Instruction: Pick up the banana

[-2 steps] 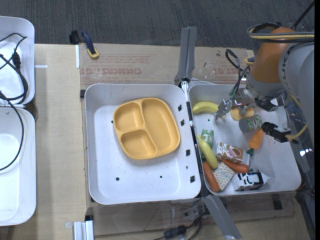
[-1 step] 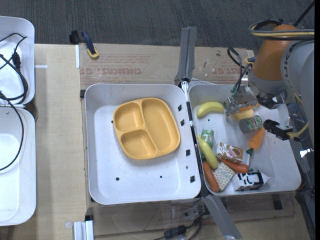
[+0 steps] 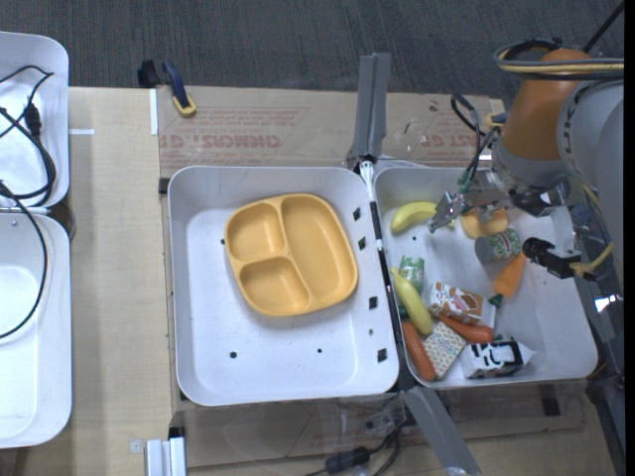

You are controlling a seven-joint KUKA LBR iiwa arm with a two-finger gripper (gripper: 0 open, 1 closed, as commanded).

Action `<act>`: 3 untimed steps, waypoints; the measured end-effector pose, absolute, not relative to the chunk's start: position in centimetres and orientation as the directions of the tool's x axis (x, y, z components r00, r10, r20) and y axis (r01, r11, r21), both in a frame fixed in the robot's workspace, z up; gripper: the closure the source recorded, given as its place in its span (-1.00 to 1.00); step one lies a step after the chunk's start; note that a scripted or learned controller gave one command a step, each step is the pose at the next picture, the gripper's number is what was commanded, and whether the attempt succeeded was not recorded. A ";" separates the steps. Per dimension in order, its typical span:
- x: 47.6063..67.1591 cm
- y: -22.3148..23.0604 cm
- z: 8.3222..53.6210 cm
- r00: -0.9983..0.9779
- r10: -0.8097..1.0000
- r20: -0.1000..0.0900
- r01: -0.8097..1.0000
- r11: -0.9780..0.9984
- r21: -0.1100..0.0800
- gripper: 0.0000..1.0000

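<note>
Camera view shows our gripper (image 3: 448,209) low in the right bin (image 3: 575,365), just right of the banana (image 3: 413,215); we cannot tell its grip. Crowded food nearby could get nudged or grabbed instead. That banana looks short, curved, yellow, lying at the far-left corner.

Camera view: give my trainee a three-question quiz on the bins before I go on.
1. True or false: the yellow plate lies in the left bin.
2. How many bananas show in the right bin?
3. The gripper is nearest to: A) the upper banana B) the lower banana C) the plate.

Key: 1 true. 2 two. 3 A.
</note>
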State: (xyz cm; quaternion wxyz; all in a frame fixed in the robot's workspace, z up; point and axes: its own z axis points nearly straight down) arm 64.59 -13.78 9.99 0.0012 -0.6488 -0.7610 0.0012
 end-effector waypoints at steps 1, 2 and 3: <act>64.7 -13.8 10.8 -0.159 0.987 -0.001 0.987 0.159 -0.003 1.00; 64.6 -13.8 10.8 -0.159 0.987 0.001 0.987 0.159 -0.005 -1.00; 65.8 -11.1 9.2 -0.184 0.983 -0.004 0.983 0.184 -0.007 -1.00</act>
